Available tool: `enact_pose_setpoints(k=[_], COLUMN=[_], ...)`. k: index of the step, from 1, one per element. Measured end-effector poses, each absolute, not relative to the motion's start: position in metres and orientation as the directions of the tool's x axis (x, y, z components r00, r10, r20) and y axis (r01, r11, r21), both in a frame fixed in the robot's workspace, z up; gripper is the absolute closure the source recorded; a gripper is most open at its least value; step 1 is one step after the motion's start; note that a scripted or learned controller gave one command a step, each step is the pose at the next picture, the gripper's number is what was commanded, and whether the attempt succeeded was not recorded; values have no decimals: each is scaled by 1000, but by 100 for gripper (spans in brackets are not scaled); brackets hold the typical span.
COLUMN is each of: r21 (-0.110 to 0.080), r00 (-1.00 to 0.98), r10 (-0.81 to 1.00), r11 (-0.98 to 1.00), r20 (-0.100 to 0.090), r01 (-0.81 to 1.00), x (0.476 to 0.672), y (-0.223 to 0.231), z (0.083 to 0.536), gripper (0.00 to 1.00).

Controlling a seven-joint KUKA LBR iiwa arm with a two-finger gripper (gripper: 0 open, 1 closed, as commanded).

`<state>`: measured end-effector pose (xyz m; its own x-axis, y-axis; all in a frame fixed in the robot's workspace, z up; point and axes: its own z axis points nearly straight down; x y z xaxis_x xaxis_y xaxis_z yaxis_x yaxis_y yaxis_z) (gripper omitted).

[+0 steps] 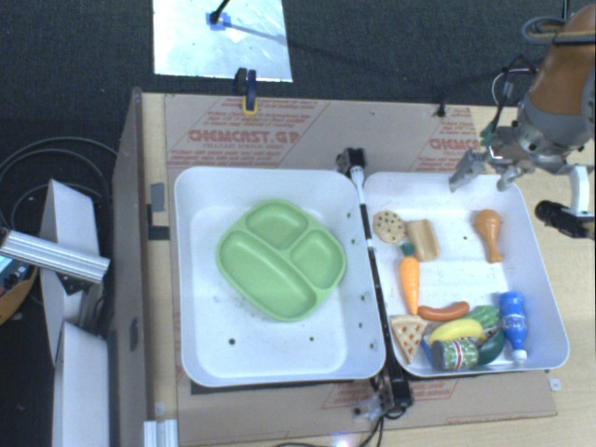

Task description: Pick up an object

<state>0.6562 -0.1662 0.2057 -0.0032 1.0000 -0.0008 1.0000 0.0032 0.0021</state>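
Observation:
My gripper [484,171] hangs above the far edge of the right bin [535,277], its two fingers spread open with nothing between them. Below it in the bin lie a chicken drumstick [488,232], a bread piece [423,238], a cookie [387,225] and a carrot [410,285]. Along the bin's near side are a sausage [443,311], a banana [454,330], a pizza slice [406,333], a small can [455,354], a green vegetable [488,333] and a blue bottle [513,322].
The left bin [205,343] holds a green divided plate [281,259]. A black clamp [354,162] sits where the two bins meet at the far side. The arm's orange band [564,74] rises at the right edge. Cardboard [279,128] lies under both bins.

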Motion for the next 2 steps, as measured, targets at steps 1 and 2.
enact_pose_setpoints(k=[1, 2], r21=[-6, -5], r00=[-8, -1], r10=[1000, 1000], r11=[8, 1], r20=[4, 2], r01=[1000, 1000], x=[615, 580], y=[-106, -83], z=[153, 81], gripper=[0, 0])
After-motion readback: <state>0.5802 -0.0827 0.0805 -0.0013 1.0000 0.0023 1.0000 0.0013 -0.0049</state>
